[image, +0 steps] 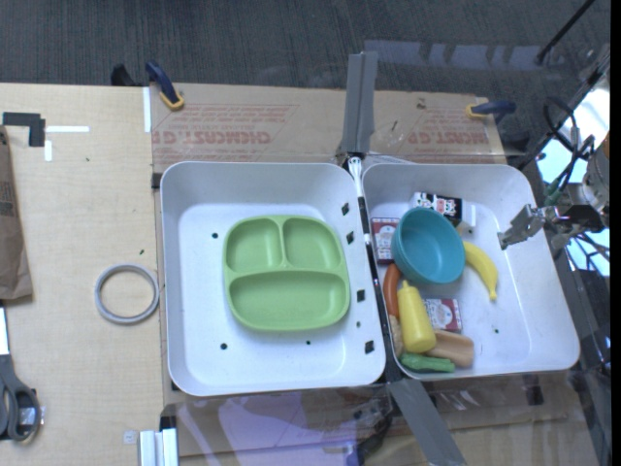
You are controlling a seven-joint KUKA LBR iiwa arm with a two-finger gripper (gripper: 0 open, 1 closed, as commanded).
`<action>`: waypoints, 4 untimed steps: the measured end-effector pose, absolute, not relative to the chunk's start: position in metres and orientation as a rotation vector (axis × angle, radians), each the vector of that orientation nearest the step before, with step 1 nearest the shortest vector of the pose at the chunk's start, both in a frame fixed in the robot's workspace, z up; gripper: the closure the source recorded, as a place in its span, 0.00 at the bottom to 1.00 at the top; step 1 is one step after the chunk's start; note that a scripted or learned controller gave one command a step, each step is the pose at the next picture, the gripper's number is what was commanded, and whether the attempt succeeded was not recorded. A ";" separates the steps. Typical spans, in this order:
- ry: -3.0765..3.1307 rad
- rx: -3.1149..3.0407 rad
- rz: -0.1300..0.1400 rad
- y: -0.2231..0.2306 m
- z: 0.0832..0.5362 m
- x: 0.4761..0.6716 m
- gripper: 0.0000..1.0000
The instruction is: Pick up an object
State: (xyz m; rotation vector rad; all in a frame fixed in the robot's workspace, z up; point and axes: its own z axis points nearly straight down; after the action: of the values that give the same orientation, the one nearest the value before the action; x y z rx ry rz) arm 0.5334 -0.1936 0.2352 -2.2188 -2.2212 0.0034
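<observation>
- Dark carpet is showing beyond the far edge of a pale wooden worktop (78,221), which is carrying two shallow white bins side by side over a sheet of cardboard (252,129).
- Sitting in the middle of the left bin (184,338) is a green divided plate (286,272).
- Crowding the left half of the right bin (534,338) are a teal bowl (430,246), a banana (482,268) just beside it, a yellow bottle (415,318), a green bean-like toy (427,363) and small cartons.
- Lying on the worktop near its left edge is a grey tape ring (127,292).
- At the right bin's right rim the hand (529,223) is hanging, nothing visibly between its parts; I cannot tell whether it is apart or together.
- Judging by this, the approach is just beginning: the next move calls for travelling left over the pile, then descending onto one separable item, perhaps the banana.
</observation>
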 end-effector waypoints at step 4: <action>-2.303 -2.137 0.001 -0.140 0.141 0.535 0.00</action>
State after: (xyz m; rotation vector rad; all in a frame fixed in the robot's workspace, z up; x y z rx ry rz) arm 0.5347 -0.1405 0.1405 -2.1366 -2.3033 0.0008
